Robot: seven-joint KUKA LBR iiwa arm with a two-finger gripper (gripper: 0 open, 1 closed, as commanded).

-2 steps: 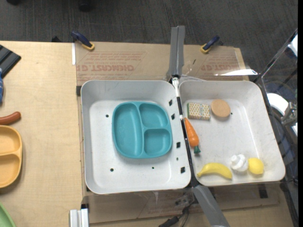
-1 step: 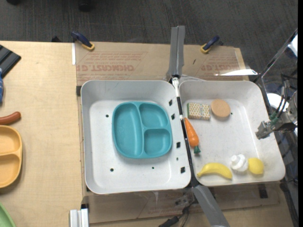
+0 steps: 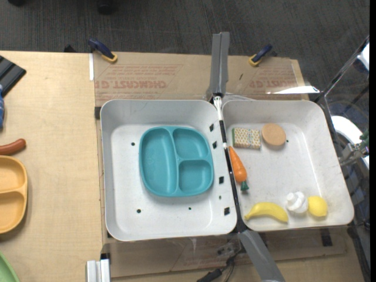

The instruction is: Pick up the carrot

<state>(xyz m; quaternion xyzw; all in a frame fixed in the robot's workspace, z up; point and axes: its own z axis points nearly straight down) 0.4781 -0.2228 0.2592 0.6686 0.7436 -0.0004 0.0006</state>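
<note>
Currently we find the carrot (image 3: 237, 164) lying loose along the inner wall of the right bin (image 3: 336, 157), the side farthest from where the pincer's arm enters, evidently not yet grasped; whether the pincer is apart or together we cannot tell.

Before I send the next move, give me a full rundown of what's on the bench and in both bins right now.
bins: 2, white, side by side on the bench
divided plate: 1, teal, in the left bin
carrot: 1, orange with green top, right bin, against the left wall
cracker: 1, tan, right bin, upper left
round biscuit: 1, light brown, right of the cracker
banana: 1, yellow, right bin, lower edge
white lump: 1, white, between banana and lemon
lemon: 1, yellow, lower right corner
orange tray: 1, orange, bench, left edge
sausage: 1, reddish brown, above the orange tray
clamps: 2, blue and yellow, back of the cardboard
</note>
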